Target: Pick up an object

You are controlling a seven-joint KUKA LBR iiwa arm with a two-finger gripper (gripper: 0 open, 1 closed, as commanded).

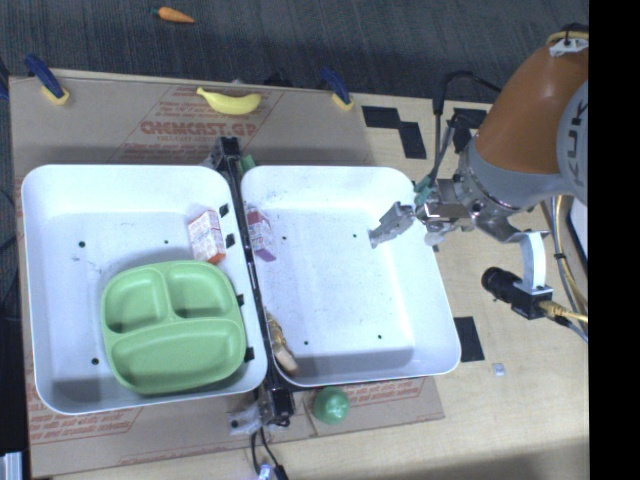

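Observation:
My gripper (388, 228) hangs over the upper right part of the right bin (340, 298), with nothing visibly in it. A pink and white packet (258, 232) lies against that bin's left wall. A tan object (281, 349) rests in its lower left corner. In the left bin (60, 218) sits a green divided plate (175, 325), and a small red and white carton (206, 236) stands just above it. All of these lie well to the left of the gripper.
A yellow banana (230, 99) lies on the cardboard behind the bins. A green ball (331, 404) sits in front of the right bin. Blue clamps (48, 80) (337, 87) hold the cardboard's back edge. An orange carrot (176, 14) lies on the floor.

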